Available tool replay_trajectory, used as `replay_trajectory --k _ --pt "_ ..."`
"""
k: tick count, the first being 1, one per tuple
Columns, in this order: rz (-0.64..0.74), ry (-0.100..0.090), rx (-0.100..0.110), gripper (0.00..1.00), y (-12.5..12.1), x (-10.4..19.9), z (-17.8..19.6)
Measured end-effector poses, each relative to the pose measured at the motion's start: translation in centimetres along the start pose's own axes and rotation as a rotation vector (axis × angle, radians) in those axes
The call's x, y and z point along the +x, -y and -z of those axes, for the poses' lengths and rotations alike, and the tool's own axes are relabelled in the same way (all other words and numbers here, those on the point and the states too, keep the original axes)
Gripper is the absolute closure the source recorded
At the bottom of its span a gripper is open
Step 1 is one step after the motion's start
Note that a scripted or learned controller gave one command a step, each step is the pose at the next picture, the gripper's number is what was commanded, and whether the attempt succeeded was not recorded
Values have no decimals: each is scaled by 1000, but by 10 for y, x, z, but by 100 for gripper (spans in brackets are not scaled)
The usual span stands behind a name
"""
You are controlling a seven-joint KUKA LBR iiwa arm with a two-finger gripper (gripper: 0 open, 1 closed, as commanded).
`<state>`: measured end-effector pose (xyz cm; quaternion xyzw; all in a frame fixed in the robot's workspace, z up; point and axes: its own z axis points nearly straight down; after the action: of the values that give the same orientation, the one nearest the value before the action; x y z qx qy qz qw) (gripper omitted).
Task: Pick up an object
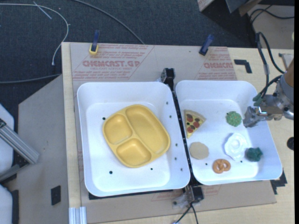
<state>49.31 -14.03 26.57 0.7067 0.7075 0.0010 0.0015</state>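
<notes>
Two white bins sit side by side on my bench. The left bin (88,139) has a yellow tray (135,135) with three little rooms in it. The right bin (266,171) has the small toy foods, and that is where I want to grab something.

From big to small, here is what I see in the right bin. The pizza slice (193,122) lies at nine o'clock, near the wall between the bins. The white fried egg (235,145) is at about four o'clock from the middle. The tan cookie (199,150) lies at seven o'clock. The light green ball (233,119) is at two o'clock. The pretzel (221,165) sits at six o'clock, near the front wall. The dark green piece (253,154) is at four o'clock, just beside the egg.

My gripper (252,115) hangs at three o'clock, just beside the light green ball. I cannot tell if its jaws are apart or together, and I see nothing held in them.

I think the green ball is the best pick, since it is closest. To do it well, I would slide toward nine o'clock until I am right over it, open wide, go straight down, then squeeze slowly. It looks round, so it may roll away if I bump it.
</notes>
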Motion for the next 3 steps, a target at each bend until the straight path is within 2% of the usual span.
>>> replay_trajectory --k 2,3 --pt "5 -3 6 100 -6 114 -7" --pt "2 -1 4 100 -22 154 -21"
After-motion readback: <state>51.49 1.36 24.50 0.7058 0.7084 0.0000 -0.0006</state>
